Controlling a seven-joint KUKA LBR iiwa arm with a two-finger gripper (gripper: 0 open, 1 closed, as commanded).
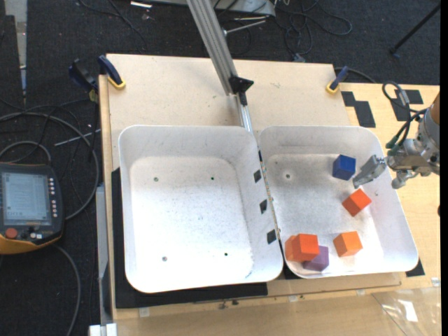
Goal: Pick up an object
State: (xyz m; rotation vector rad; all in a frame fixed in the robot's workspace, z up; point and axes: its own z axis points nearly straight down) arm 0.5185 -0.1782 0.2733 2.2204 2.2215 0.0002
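Gripper (pixel 383 173) open, empty, w/ orange cube (pixel 357 202) just below-left, blue cube (pixel 344 166) beside.

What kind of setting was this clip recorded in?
Most likely a robotics lab, set up for grasping trials. A wooden bench is clamped at its corners and bears two white bins, a teach pendant lies on the dark floor among loose cables, and the claw hangs over small coloured blocks.

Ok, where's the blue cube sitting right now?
In the right bin, toward its far side, the blue cube sits just left of the end effector, with an orange cube nearer the camera.
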